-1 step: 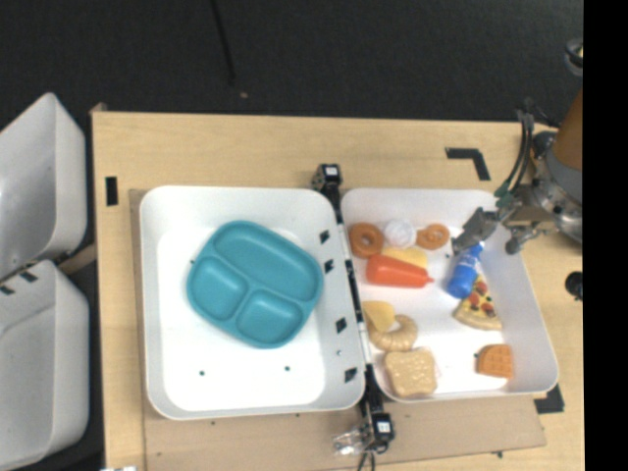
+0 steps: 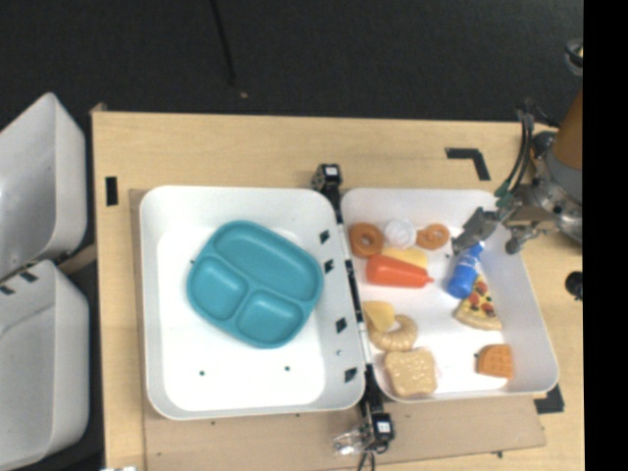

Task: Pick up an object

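Bread slice (image 2: 410, 371) is sitting at the right bin's (image 2: 530, 346) front edge, closest to the lens. We're seeing the gripper (image 2: 475, 232) hovering over the blue bottle (image 2: 464, 271) near that bin's back right corner; can't tell its finger state, nothing visibly held. Pizza slice (image 2: 479, 307) is touching the bottle, carrot (image 2: 397, 274) just beside, teal tray (image 2: 256, 283) alone in the left bin (image 2: 162, 361). Risk we're flagging: round bottle rolling off-centre, or pizza getting dragged along. No readable labels.
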`<action>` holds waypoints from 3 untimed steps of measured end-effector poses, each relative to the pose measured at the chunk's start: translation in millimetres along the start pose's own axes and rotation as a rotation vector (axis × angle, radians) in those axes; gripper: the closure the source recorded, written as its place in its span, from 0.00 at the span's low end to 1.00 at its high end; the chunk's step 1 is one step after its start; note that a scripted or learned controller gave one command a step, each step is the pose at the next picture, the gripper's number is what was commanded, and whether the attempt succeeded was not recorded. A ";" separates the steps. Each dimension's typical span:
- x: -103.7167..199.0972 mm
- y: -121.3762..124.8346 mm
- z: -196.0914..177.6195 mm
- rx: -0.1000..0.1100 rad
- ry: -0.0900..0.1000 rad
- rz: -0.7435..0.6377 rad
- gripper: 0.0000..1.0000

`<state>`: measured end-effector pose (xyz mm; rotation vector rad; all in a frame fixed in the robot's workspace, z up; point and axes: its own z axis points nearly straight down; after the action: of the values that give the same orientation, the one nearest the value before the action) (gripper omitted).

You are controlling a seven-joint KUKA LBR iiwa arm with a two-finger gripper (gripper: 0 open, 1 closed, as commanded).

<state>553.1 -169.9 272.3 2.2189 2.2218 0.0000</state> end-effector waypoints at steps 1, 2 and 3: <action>1.8 -8.1 59.0 0.005 0.000 0.002 0.00; -0.8 0.3 105.2 0.002 -0.001 0.005 0.00; -8.2 7.2 146.4 -0.003 -0.003 0.005 0.00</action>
<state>560.5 -178.3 125.9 2.2214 2.2129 -0.0002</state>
